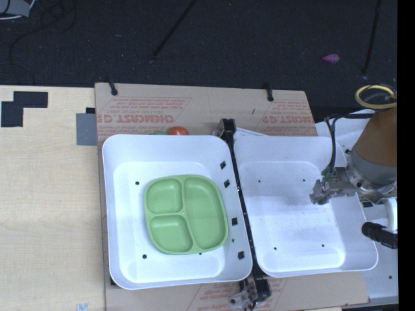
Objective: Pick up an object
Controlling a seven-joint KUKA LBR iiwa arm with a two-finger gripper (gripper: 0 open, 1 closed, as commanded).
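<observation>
2 shallow white bins sit side by side on a cardboard sheet (194,109). The left bin (123,167) holds 1 thing: a light green divided plate (186,214) with 3 compartments, lying flat near the bin's middle, a little toward its right wall. The right bin (292,251) has the gripper (322,192) low over its right side, the grey arm with its orange band (382,141) reaching in from the right. Nothing shows between its tips, and I cannot tell how wide it stands. Beyond the left bin's far rim, a small red-orange object (177,131) peeks out on the cardboard.
</observation>
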